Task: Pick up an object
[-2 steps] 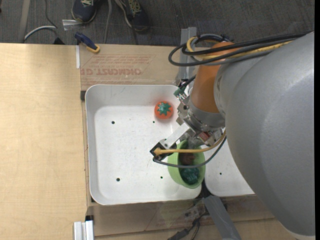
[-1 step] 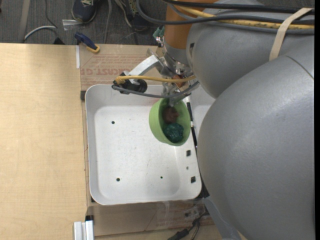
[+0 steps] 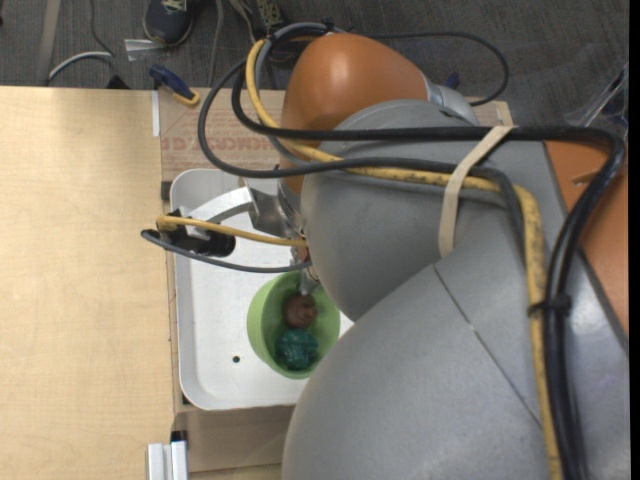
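A light green bowl (image 3: 262,333) sits in the white bin (image 3: 205,358), near the bin's right side. Inside the bowl lie a small brown round object (image 3: 299,311) and a crumpled teal object (image 3: 296,349) just below it. My gripper (image 3: 304,284) reaches down from under the big grey arm, its tip right above the brown object and at the bowl's upper rim. The arm's body hides most of the gripper and the bowl's right part.
A loop of black and yellow cable (image 3: 200,236) hangs over the bin's upper left. The grey arm (image 3: 430,298) covers the right half of the view. A pale wooden bench top (image 3: 80,268) lies to the left, and cardboard (image 3: 200,133) lies above the bin.
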Action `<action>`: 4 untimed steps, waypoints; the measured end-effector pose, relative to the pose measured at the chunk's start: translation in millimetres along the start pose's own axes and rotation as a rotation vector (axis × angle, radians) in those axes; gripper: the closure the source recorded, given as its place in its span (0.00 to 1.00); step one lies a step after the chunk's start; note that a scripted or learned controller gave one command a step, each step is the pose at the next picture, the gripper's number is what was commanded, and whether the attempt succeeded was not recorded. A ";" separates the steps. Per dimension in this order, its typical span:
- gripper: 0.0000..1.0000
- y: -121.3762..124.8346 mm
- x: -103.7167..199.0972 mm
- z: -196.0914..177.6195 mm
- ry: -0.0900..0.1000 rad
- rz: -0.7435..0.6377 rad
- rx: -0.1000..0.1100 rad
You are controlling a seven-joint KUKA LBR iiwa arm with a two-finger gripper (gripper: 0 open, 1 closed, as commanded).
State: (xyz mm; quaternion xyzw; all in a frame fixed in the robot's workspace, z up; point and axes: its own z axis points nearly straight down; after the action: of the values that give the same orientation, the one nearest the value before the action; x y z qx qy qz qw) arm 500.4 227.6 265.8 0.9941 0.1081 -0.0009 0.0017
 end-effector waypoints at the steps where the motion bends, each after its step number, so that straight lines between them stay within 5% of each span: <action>1: 1.00 6.9 -25.3 12.0 -0.004 -0.410 0.000; 2: 1.00 -3.9 -15.4 17.5 -0.006 -0.973 0.001; 3: 1.00 12.6 57.7 -174.3 -0.002 -1.000 0.001; 4: 1.00 0.9 6.1 -174.2 -0.003 -1.286 0.001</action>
State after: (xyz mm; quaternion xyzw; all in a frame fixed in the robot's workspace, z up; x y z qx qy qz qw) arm 506.7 228.7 440.0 0.7308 0.6826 -0.0032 0.0004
